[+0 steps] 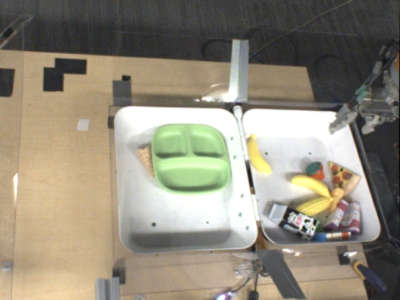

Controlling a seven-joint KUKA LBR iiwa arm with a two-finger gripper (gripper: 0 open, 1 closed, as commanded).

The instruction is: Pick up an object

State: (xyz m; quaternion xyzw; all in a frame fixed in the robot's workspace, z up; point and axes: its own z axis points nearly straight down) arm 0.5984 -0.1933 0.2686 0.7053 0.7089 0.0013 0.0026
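Observation:
The right bin (294, 127) holds several toys. A small yellow banana (258, 155) lies near its left wall. A bunch of bananas (315, 194), a red and green fruit (314, 169) and a pizza slice (343, 176) sit to the right. A black and white carton (299, 222), a marker (334, 235) and pink cans (347, 216) crowd the front right corner. My gripper (354, 121) hangs over the bin's far right corner, open, with nothing between its fingers and well away from the toys.
The left bin (181, 220) holds a green divided plate (190, 157) with a tan waffle-like piece (145, 160) sticking out from under its left edge. A metal post (239, 70) stands behind the divider between the bins.

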